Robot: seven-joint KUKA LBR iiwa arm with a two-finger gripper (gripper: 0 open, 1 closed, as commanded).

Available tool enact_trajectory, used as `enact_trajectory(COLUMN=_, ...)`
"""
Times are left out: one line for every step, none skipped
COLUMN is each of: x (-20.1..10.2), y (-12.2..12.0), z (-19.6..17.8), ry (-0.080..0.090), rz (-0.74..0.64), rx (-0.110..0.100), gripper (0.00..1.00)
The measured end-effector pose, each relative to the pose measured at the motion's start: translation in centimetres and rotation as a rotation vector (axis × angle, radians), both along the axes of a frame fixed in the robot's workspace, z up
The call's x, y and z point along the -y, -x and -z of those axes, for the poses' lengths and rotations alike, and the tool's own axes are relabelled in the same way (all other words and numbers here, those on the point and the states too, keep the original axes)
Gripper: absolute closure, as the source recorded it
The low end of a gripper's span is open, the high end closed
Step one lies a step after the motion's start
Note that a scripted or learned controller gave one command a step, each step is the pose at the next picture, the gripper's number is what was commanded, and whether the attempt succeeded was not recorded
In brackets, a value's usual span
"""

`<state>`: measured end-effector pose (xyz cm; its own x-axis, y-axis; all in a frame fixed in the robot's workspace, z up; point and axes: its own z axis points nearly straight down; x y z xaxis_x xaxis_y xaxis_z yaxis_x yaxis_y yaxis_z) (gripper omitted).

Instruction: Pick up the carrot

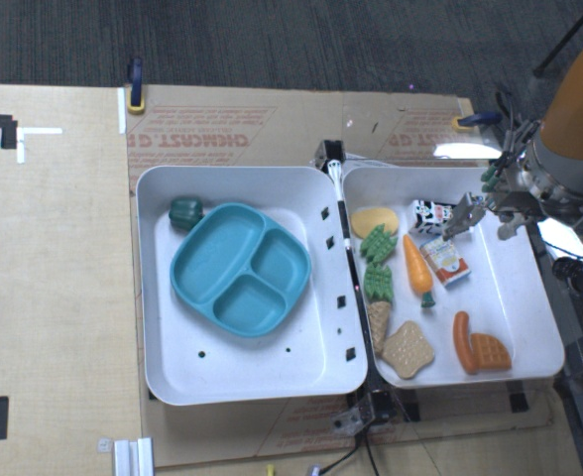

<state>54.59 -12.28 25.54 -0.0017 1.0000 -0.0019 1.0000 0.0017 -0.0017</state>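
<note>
Getting this grab right looks mostly like a crowding problem, judging by how the right bin [529,296] is packed. Starting at the near edge: a slice of toast [408,350] sits by the near-left corner, with a sausage [460,337] and a waffle [490,352] off to its right. Just behind the toast there's an ice cream cone [380,323], then a run of green leafy pieces [377,264] going back along the left wall.

The carrot [417,266] lies in the middle of that bin, orange body pointing far, green stub toward the near side, tilted a bit. On its right a small red and white carton [447,263] is just beside it — possibly touching, hard to say. The greens are close on its left. So I'd come straight down over the middle of the orange part and close across its narrow width, fingers turned to slip into the gaps on either side rather than landing on the carton.

Further back sit a yellow piece [375,221] and a cow-print carton [430,215].

The pincer [480,214] hangs over the far-right part of the bin, away from the carrot, with nothing visibly between its fingers. How wide it's open I can't tell — too dark and small.

Left bin [163,365] has a blue divided plate [240,269], not relevant here.
</note>
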Motion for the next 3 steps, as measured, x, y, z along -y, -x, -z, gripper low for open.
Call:
enact_trajectory(x=-0.9, y=-1.9, z=14.8, ry=-0.001, rz=0.055, rx=0.003, gripper=0.00)
enact_trajectory(x=-0.8, y=-2.1, z=13.7, ry=0.000, rz=0.062, rx=0.008, gripper=1.00)
enact_trajectory(x=-2.5, y=-1.5, z=14.6, ry=-0.001, rz=0.022, rx=0.047, gripper=1.00)
